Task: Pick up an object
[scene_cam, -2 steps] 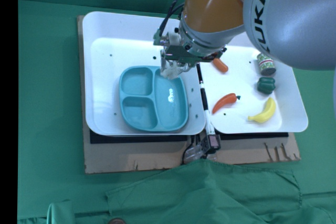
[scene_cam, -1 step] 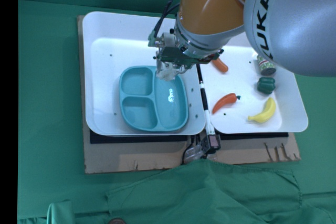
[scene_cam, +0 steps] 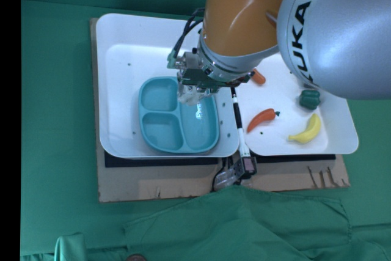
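Note:
My gripper point(scene_cam: 194, 93) hangs over the left bin point(scene_cam: 122, 52), above the top edge of the large right compartment of a teal divided plate point(scene_cam: 162, 131). The bulky grey and orange wrist covers much of it. In the right bin point(scene_cam: 342, 131) lie a red chili pepper point(scene_cam: 263, 118), a yellow banana point(scene_cam: 306, 131), a green bell pepper point(scene_cam: 310, 99) and a small orange piece point(scene_cam: 259, 77) partly hidden by the arm. All of these lie to the right of the gripper, apart from it.
The two bins stand side by side on a cardboard sheet point(scene_cam: 153, 183) over green cloth. A cable and a small fitting point(scene_cam: 235, 171) sit at the front between the bins. The arm covers the back of the right bin.

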Controlling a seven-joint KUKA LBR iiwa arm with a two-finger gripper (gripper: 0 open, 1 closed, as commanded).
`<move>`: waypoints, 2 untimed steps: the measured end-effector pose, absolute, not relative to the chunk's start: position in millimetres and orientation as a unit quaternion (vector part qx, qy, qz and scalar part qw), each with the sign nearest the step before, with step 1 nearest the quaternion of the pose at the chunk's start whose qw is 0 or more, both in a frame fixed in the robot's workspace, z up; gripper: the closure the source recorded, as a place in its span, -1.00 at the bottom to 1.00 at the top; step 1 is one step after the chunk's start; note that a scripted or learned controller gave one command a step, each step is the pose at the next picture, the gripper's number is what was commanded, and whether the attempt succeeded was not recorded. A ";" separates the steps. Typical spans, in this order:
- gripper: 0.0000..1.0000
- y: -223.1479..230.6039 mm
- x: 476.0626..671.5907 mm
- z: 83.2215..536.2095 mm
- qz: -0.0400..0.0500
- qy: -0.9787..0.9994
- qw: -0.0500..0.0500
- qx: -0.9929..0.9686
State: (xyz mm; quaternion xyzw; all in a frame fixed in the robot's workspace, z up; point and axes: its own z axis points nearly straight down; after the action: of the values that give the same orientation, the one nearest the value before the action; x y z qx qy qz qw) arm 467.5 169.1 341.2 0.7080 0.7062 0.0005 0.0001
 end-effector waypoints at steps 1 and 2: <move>1.00 88.4 479.3 355.3 0.002 0.706 0.001 0.708; 1.00 131.3 510.9 369.1 0.002 0.706 0.001 0.708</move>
State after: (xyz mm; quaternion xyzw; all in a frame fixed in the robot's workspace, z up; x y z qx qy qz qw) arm 510.9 131.3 369.1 0.7080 0.7062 0.0022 0.0013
